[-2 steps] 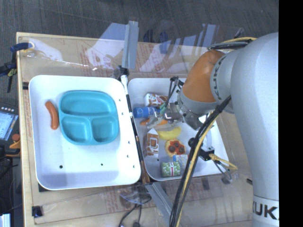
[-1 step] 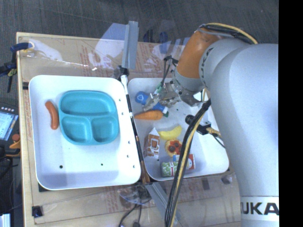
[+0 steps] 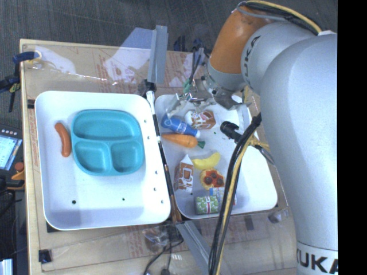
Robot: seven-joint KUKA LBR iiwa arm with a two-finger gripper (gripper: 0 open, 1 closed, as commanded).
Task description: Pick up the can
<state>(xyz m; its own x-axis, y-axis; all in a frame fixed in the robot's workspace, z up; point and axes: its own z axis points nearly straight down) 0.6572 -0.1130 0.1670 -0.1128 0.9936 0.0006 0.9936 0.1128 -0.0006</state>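
Can [image 3: 207, 204], green w/ label, lying on its side at right bin's [image 3: 261, 179] 6 o'clock edge.

A turquoise three-compartment plastic tray [image 3: 109, 140] is lying in the left shallow white bin [image 3: 92, 211], with an orange-red toy sausage [image 3: 63, 138] resting just beside its left edge. In the right white bin [image 3: 261, 188], an orange toy carrot [image 3: 180, 140] is lying above a yellow toy banana [image 3: 206, 160] (the two apart) and a small brown-and-white carton [image 3: 184, 175].
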